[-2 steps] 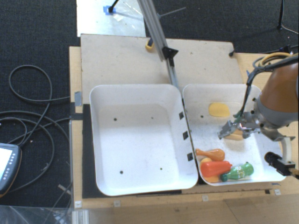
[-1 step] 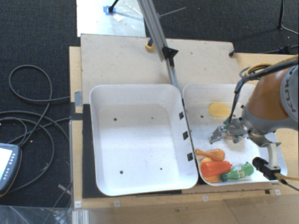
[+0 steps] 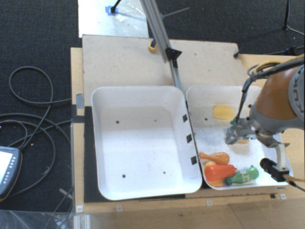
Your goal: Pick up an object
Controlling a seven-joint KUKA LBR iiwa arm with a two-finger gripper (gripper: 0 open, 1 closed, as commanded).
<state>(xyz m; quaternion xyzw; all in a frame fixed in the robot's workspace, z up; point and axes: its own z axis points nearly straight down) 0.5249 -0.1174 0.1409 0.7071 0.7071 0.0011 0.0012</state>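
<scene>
Four toys in the right bin: yellow disc mid-right, gourd, red pepper, green bottle lower right; gripper above, grip unreadable.

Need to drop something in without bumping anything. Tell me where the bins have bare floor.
The left bin offers bare floor from wall to wall. In the right bin, bare floor lies along the divider, left of the yellow disc. Its near corner is crowded: orange gourd, red piece, green bottle, with the gripper just above them.

2 white bins, 1 yellow disc, 1 orange gourd, 1 red pepper, 1 green bottle.
</scene>
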